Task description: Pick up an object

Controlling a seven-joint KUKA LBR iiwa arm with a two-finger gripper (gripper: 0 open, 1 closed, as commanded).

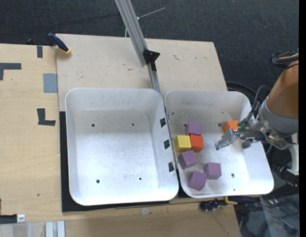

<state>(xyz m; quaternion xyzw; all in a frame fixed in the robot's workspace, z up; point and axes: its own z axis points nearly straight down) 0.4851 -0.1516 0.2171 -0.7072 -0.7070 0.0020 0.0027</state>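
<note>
I saw the metal two-finger gripper hanging unclenched, holding nothing, near the right white plastic bin's right wall, just beside a small orange block; bare floor lay beneath.

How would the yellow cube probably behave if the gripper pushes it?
The yellow cube looks rigid and flat-sided, so it would probably slide, not roll. It touches the orange-red cube, which would likely move too.

arm angled leftward, gripper low.
</note>
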